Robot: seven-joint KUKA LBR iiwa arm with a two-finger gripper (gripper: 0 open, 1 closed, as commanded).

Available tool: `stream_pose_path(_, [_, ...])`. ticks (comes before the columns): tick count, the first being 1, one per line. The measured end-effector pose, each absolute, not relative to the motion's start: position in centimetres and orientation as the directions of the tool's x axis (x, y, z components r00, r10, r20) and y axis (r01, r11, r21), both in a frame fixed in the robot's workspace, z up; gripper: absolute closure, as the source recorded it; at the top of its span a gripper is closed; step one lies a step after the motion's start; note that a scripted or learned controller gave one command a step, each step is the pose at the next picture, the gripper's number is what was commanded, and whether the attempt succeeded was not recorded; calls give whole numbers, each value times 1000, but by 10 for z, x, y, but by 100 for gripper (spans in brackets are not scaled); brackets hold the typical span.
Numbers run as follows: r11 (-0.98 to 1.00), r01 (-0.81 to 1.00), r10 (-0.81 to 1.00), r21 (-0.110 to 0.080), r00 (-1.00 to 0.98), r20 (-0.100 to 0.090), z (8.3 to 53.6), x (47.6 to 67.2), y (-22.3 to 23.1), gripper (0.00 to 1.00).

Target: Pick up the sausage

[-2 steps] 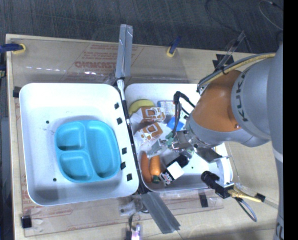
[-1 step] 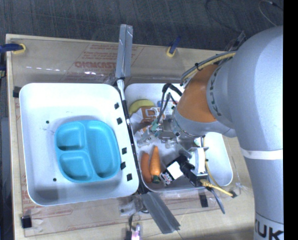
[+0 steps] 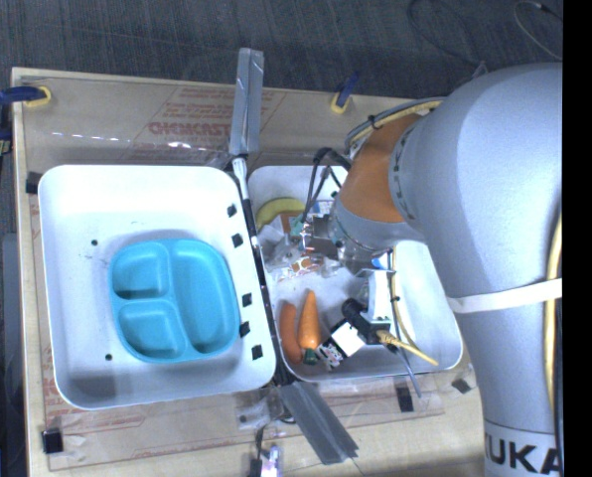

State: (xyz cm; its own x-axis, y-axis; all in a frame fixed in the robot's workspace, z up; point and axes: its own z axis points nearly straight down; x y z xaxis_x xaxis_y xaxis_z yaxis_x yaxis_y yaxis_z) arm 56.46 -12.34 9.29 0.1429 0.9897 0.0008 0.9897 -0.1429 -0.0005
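What looked like the sausage [image 3: 288,332] lay at the front of the right bin [image 3: 425,286], just beside the carrot [image 3: 309,313]; the tool [image 3: 314,238] hung farther back; I could not tell if it was open; it should drop over the sausage alone.

On the tabletop [image 3: 127,107] we find the left bin [image 3: 68,197] and right bin [image 3: 430,296] side by side. The carrot [image 3: 309,313] lies in the right bin, near its front wall. The sausage [image 3: 289,332] lies just left of the carrot, the banana [image 3: 276,210] behind the carrot, and the tray [image 3: 172,299], in the left bin, well left of the carrot.
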Motion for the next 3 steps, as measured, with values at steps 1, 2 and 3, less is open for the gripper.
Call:
stream_pose_path(1, [-134, 991, 991, -4, 134, 1, 141, 641, -137, 0])
stream_pose_path(2, [92, 995, 996, 29, -92, -18, 108, 617, -115, 0])
stream_pose_path(3, [131, 991, 991, 29, -131, -13, 108, 626, -199, 0])
